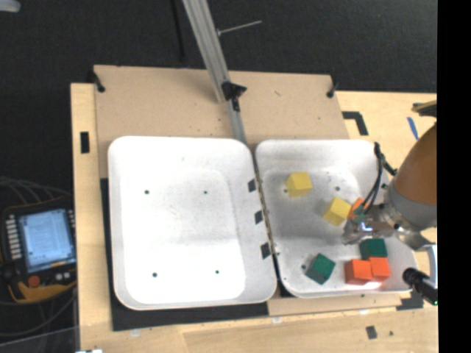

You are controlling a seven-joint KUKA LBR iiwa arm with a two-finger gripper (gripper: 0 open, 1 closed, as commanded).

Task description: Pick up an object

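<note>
No brand, label or legible writing shows anywhere; the lit screen of the handheld pendant (45, 240) at 9 o'clock of the view is too small to read.

Two shallow white bins sit side by side on the tan surface (169, 105). The left bin (121, 168) shows a few small dark dots on its floor. The right bin (316, 153) holds the blocks — a yellow cube (299, 184) toward 11 o'clock of its floor, a second yellow cube (338, 211) near the centre-right, a dark green block (320, 268) at about 6 o'clock, a smaller green block (374, 247) at 4 o'clock, and an orange block (367, 269) just below that one, touching or nearly touching it.

The grey arm (419, 179) comes in from 3 o'clock, its orange band above the wrist, and the gripper (360, 229) hangs low inside the right bin. It lies between the second yellow cube and the smaller green block, just beside both. A bit of orange and green shows at the gripper's upper edge — possibly wiring rather than a block. Whether the jaws are released or clenched, I cannot tell; nothing can be seen held between them.

A slanted metal pole (210, 39) runs from 12 o'clock down to the gap between the bins.
</note>
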